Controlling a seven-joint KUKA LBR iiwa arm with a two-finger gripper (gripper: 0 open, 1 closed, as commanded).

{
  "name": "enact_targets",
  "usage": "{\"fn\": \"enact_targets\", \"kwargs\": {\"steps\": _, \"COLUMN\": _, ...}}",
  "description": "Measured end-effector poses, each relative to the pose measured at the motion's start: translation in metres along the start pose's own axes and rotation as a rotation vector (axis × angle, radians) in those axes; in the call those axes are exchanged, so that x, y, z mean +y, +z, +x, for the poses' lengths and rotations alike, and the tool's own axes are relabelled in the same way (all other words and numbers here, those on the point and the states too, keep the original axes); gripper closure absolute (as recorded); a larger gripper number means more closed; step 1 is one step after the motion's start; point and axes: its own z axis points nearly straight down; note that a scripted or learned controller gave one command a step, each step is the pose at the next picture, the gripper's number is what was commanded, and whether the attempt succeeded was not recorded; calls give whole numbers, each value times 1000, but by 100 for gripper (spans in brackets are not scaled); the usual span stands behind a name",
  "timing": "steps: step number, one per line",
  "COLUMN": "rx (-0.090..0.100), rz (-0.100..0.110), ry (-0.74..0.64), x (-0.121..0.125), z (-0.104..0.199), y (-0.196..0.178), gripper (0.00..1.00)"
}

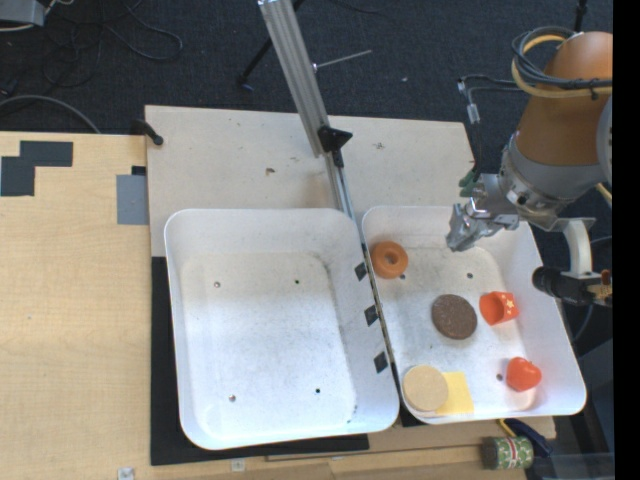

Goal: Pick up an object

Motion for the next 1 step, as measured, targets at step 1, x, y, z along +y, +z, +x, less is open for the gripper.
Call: {"fn": "enact_targets", "kwargs": {"steps": 1, "rx": 0, "rz": 2, "ry": 1, "x": -13, "z": 49, "y": 17, "gripper": 100}}
